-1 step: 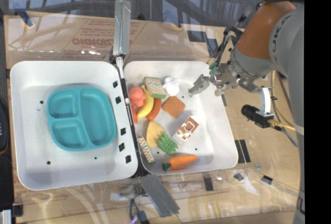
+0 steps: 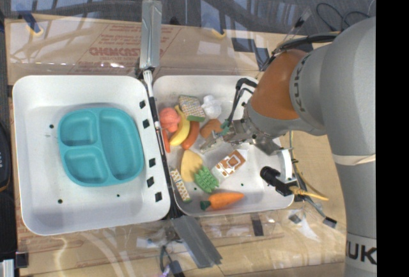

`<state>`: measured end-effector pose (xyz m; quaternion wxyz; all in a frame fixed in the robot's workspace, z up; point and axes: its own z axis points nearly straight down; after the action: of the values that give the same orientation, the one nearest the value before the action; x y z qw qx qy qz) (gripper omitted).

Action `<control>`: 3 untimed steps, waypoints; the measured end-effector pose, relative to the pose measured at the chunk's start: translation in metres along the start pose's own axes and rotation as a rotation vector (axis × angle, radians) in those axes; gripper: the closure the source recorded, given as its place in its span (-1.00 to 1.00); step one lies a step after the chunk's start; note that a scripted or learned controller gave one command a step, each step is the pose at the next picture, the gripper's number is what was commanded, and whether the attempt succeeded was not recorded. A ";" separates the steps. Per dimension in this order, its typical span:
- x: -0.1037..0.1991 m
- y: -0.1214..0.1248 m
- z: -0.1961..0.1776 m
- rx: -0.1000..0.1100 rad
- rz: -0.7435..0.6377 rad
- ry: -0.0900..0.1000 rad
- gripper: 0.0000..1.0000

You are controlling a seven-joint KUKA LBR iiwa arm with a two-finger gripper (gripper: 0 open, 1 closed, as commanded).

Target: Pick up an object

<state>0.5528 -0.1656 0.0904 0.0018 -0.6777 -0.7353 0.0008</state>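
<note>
While your grey arm's gripper (image 2: pixel 220 135) hovers low in the right white bin (image 2: pixel 255 199), whether it has closed cannot be told. Beneath lie a brown toy (image 2: pixel 209 128) and an orange plastic carrot (image 2: pixel 223 200). You seem mid-approach; next, close and lift.

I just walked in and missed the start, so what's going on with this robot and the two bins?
The grey arm with the orange band reaches in from the right, its gripper down in the right bin among a pile of toy food: a carrot, a banana, a green piece and others. Whether it has hold of anything cannot be told. The left bin holds a teal divided tray.
</note>
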 end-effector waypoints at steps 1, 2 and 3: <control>-0.002 0.057 0.000 0.002 0.081 -0.001 -1.00; -0.002 0.059 -0.010 0.000 0.076 0.000 1.00; -0.002 0.058 -0.009 0.001 0.075 0.000 -1.00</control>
<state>0.6112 -0.1627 0.0996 0.0019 -0.7050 -0.7092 0.0012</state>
